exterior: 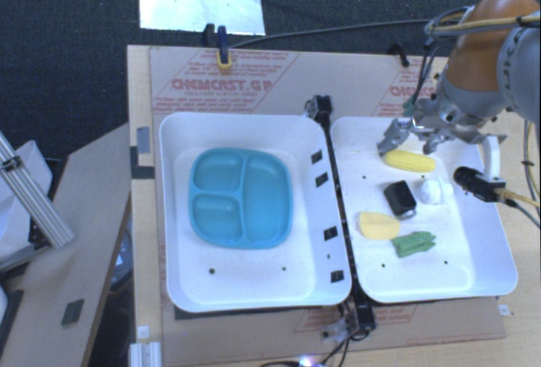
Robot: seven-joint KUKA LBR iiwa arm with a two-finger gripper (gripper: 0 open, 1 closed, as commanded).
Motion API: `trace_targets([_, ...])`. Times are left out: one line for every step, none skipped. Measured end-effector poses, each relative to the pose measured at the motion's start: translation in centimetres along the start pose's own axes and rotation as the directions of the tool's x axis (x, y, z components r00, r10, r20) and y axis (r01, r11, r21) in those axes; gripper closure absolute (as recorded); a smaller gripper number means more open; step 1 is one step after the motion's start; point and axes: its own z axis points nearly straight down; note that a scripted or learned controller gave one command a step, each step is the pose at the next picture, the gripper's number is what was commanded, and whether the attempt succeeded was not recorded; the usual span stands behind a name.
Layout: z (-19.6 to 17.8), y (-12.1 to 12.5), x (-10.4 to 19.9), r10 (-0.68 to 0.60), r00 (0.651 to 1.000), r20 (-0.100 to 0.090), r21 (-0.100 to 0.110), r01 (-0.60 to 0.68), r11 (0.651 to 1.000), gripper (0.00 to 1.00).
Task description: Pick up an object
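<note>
Hovering over the right bin [473, 272], the pincer [412, 135] has its fingers apart, just above the yellow toy corn [409, 161], not touching it.

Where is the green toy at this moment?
The green toy lies in the right bin, toward its near edge in the camera view, just right of the pale yellow piece and below the black object.

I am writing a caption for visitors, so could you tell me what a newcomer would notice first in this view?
Probably the blue divided plate, alone in the middle of the left bin. Next comes the arm's orange band at upper right, with the hand hovering over the right bin just above a yellow corn cob. Below it lie a black block, a white ball, a yellow piece and a green toy.
</note>
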Motion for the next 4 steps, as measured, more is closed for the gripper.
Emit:
trace_targets([-0.7,0.3,0.0,-0.002,1.000,0.001,-0.012,0.002,1.000,0.00])
trace_targets([5.3,-0.3,-0.4,0.001,1.000,0.001,-0.008,-0.001,1.000,0.00])
trace_targets([10.0,-0.3,-0.4,0.001,1.000,0.001,-0.009,-0.001,1.000,0.00])
trace_targets([8.6,-0.1,-0.4,0.001,1.000,0.002,-0.015,-0.001,1.000,1.00])
